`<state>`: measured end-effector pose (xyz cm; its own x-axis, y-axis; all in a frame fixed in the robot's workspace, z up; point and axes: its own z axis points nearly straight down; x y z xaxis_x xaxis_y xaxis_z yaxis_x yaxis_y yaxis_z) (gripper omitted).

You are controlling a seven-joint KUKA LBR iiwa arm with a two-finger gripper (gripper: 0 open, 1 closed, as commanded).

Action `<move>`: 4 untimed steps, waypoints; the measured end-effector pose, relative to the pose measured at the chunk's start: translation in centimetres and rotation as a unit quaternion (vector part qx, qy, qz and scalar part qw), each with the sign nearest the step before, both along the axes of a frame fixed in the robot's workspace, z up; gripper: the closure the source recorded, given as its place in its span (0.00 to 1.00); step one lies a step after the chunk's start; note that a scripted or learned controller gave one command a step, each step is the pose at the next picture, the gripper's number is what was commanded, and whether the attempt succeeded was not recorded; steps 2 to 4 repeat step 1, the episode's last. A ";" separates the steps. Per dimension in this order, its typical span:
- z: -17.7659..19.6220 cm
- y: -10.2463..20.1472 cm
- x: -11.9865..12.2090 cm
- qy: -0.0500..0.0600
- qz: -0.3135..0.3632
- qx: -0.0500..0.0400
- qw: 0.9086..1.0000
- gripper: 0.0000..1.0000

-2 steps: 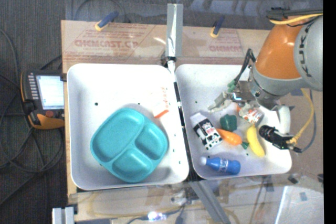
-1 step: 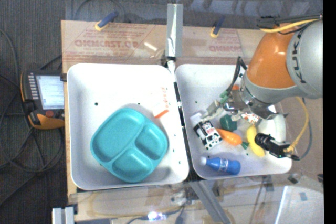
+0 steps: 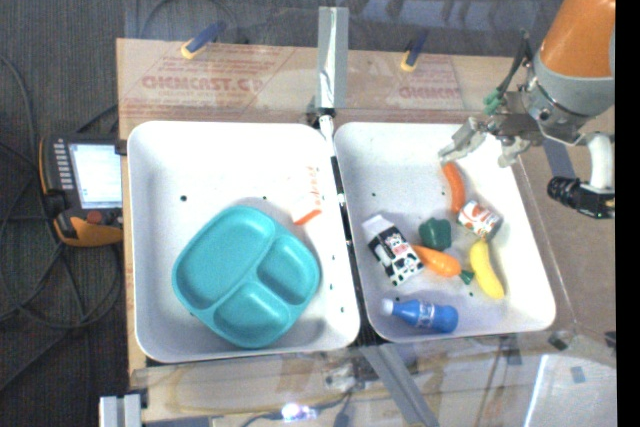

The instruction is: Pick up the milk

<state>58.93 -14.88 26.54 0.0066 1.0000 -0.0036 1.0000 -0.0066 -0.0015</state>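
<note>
Here, our gripper (image 3: pixel 482 137) hangs over the far edge of the right bin (image 3: pixel 400 150), its fingers spread apart and holding nothing. The milk (image 3: pixel 394 251), a small cow-patterned carton, lies on its side well apart from it, nearer us and to the left, its long axis slanting, just beside a carrot (image 3: pixel 438 261).

Left bin (image 3: pixel 150 215): white, holding a teal divided plate (image 3: pixel 247 275). Right bin (image 3: pixel 400 160): white. Milk carton (image 3: pixel 395 253): white with black cow patches. Carrot (image 3: pixel 438 261): orange. Banana (image 3: pixel 486 270): yellow. Bottle (image 3: pixel 425 316): blue, white cap. Sausage (image 3: pixel 455 185): orange-red. Can (image 3: pixel 479 218): red and white. Small block (image 3: pixel 434 234): dark green.
</note>
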 end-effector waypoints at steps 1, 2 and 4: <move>-13.8 4.3 -4.4 -0.010 -0.010 0.000 1.000 0.00; -13.8 4.3 -4.4 -0.010 -0.010 0.000 1.000 0.00; -13.8 4.3 -4.4 -0.010 -0.010 0.000 1.000 0.00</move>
